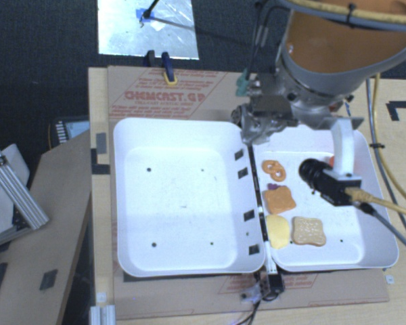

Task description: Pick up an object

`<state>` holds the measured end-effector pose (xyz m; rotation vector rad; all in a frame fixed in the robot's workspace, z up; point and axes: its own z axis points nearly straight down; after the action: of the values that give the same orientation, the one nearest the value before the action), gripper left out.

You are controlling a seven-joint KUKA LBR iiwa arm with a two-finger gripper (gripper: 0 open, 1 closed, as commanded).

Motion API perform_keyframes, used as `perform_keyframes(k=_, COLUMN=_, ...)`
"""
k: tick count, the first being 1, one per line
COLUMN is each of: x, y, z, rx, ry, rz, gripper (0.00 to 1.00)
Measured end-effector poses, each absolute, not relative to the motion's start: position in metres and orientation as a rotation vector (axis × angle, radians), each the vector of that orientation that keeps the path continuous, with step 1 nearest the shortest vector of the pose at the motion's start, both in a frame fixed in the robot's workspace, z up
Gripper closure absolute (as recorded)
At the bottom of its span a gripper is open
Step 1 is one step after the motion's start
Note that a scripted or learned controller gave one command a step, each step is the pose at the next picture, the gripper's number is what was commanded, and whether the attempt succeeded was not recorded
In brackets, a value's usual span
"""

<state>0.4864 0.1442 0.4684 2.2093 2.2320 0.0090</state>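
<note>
You'll find the pretzel (pixel 274 170) light, stiff, brittle; pinch across its outer rim. Cracker (pixel 308 231) sits beyond it. Gripper (pixel 257 133) state: can't tell.

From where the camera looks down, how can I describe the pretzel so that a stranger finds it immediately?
Look at the right-hand white bin, where the grey arm reaches in. Four small items form a column near its left wall. The pretzel is the top one, above the orange square piece: it alone is a twisted orange loop with holes, not a flat solid piece.

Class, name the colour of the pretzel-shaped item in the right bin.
Orange, seen in the camera view: pretzel-shaped item.
</note>
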Motion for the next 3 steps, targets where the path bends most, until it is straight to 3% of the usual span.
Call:
perform_keyframes(k=1, x=0.486, y=0.202, z=0.488, rx=2.21, ry=2.233, rz=0.008, gripper=1.0)
perform_keyframes(k=2, x=0.486, y=0.198, z=0.487, rx=2.216, ry=2.226, rz=0.003, gripper=0.0)
perform_keyframes(k=3, x=0.487, y=0.199, z=0.499, rx=2.21, ry=2.231, rz=0.007, gripper=1.0)
